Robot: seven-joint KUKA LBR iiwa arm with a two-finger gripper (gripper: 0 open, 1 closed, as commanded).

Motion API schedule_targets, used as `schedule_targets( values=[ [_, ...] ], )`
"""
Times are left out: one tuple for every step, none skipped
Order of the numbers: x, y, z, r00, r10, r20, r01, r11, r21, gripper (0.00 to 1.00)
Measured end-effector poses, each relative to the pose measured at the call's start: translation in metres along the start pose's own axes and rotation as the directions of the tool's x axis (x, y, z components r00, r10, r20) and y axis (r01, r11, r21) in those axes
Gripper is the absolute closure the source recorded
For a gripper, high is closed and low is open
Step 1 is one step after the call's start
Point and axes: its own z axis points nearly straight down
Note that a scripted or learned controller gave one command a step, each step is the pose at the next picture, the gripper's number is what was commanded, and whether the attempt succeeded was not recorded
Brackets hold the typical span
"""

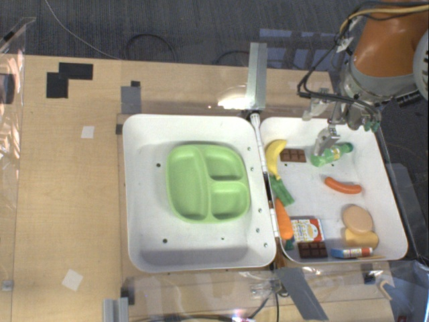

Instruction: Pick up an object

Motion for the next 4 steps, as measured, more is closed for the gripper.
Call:
schedule_targets(
  values=[
    [0.016,-0.022,0.117,0.979,0.206,0.002,-0.206,0.979,0.0,0.0],
    [0.075,-0.042,0.137,0.995,0.095,0.005,-0.095,0.995,0.001,0.0],
    [0.047,-0.096,0.064,0.977,-0.214,0.002,0.214,0.977,0.003,0.0],
    [0.045,-0.076,0.137,0.989,-0.15,0.005,0.15,0.989,0.003,0.0]
  ],
)
